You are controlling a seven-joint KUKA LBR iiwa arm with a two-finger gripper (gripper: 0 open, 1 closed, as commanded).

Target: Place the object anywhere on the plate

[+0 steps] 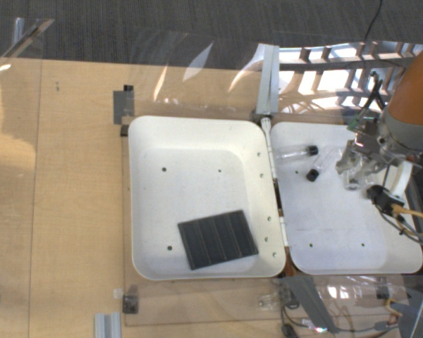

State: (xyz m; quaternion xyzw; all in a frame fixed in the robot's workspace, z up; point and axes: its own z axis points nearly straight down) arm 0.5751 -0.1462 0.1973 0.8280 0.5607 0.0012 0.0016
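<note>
A dark grey ribbed plate [218, 239] lies flat in the near part of the left bin [155, 146]. Two small clear objects with black caps lie in the far left part of the right bin [338, 238]. One [299, 151] lies on its side close to the back wall. The other [314, 172] sits just in front of it. My gripper [352, 169] hangs low over the right bin, a little to the right of these objects and apart from them. I see nothing held in it.
A ridge where the two rims meet [273, 189] separates the bins. The arm's orange band [414, 94] and loose cables [402, 213] hang over the right bin's right side. A metal post [268, 79] stands behind the bins.
</note>
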